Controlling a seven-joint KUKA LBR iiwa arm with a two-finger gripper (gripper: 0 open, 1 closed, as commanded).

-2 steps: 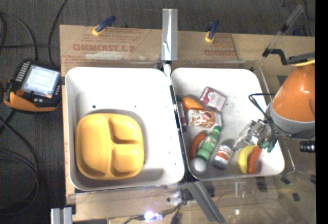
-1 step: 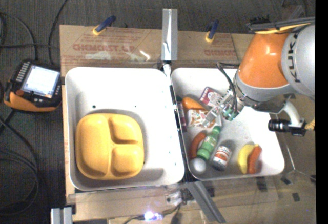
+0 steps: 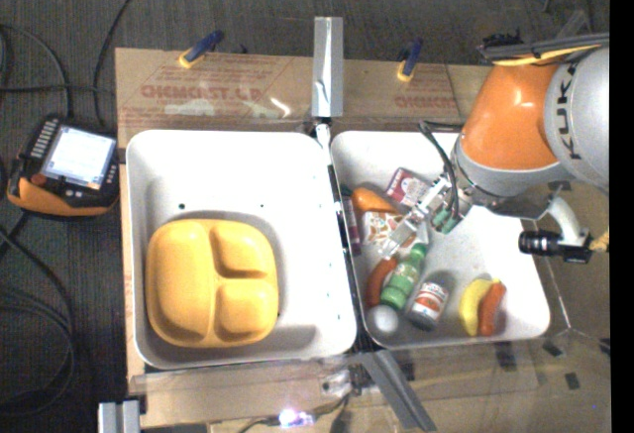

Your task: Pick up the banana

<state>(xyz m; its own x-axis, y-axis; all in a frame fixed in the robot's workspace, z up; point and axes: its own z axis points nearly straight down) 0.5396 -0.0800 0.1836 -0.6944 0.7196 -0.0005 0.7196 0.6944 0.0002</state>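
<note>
Now banana (image 3: 474,303) lies in right bin (image 3: 525,322); hand (image 3: 428,213) state unclear.

Brown bench (image 3: 248,84) carries two shallow white bins side by side: left bin (image 3: 149,163), right bin (image 3: 525,317). Two blue-yellow clamps (image 3: 200,49) sit at its far edge.

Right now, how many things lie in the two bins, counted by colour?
Yellow: 2, the tray and the banana
Orange or red: 3
Green: 1, the bottle
White or printed: 4
Total: 10
</note>
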